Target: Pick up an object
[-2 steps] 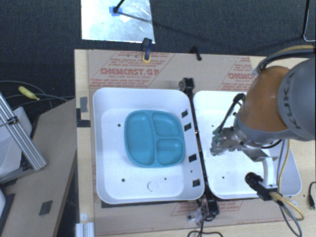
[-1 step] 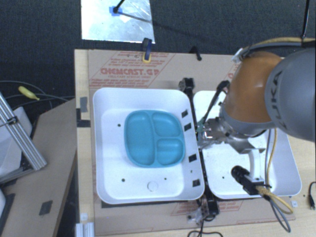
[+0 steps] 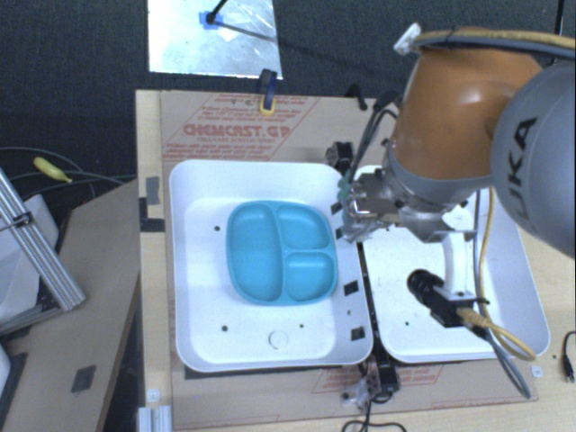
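Note:
A blue divided plate [image 3: 281, 252] with three compartments lies flat in the middle of the left white bin [image 3: 202, 331]. The arm's big orange and grey wrist hangs over the right white bin [image 3: 526, 322] and covers most of its back half. My gripper [image 3: 362, 209] sits below the wrist, at the ridge between the two bins, just right of the plate's upper right corner. Nothing shows as held in it.
Both bins rest on a cardboard sheet [image 3: 238, 124] with red lettering. Behind it lies a shiny foil sheet [image 3: 211, 25]. An aluminium rail [image 3: 36, 250] and a small yellow object [image 3: 49, 169] stand off the bench at the left.

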You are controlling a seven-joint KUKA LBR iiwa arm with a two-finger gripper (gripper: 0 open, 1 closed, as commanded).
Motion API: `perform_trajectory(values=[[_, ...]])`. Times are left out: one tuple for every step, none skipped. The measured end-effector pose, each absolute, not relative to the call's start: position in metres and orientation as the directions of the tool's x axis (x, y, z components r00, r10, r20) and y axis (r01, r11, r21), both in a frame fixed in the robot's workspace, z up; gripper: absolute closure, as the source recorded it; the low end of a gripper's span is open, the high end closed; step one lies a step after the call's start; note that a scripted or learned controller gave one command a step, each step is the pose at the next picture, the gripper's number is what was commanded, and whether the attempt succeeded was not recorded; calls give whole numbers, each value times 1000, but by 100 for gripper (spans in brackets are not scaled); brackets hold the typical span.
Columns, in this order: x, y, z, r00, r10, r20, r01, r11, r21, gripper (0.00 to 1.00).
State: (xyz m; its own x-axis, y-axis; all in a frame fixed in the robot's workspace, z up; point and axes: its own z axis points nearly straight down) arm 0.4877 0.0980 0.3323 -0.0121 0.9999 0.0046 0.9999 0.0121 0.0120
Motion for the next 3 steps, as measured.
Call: perform_trajectory(values=[[488, 49, 438, 2, 1000, 2, 1000, -2, 15, 100], [487, 12, 370, 3, 1000, -1, 1000, -3, -2, 100], [486, 105, 362, -13, 1000, 3, 1000, 13, 1, 100]])
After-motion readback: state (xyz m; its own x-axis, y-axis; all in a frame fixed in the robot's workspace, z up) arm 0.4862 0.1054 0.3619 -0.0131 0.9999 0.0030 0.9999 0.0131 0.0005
